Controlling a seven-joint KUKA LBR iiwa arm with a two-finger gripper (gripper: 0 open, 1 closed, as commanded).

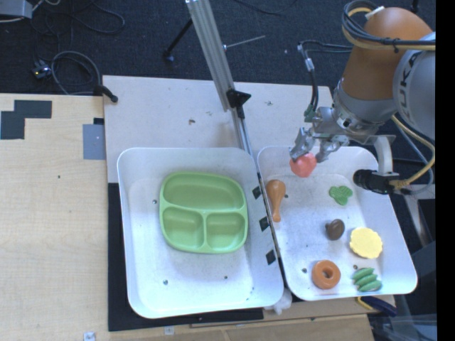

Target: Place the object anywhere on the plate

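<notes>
- The small round red object [304, 165], smooth and glossy like a toy tomato or strawberry, with a slightly paler pinkish sheen on its upper side, sits in the upper right part of the frame, over the upper left corner of the right white bin [398, 275].
- The grey metal tool [313, 150] hangs just above it from the grey arm with the orange band; its two fingers reach down either side of the red object's top and appear clamped on it.
- Whether the red object touches the bin floor or is lifted clear cannot be told from this angle.
- The light green plastic plate [204, 212], rounded-square with three compartments, lies in the left white bin [135, 261], at the centre of the frame, well apart from the red object.
- Other pieces in the right bin: an orange-brown drumstick-shaped piece [274, 197] by the left wall, a small green leafy piece [340, 195], a dark brown lump [335, 229], a yellow scalloped disc [365, 243], an orange ring like a doughnut [326, 274] and a green pod cluster [367, 279].
</notes>
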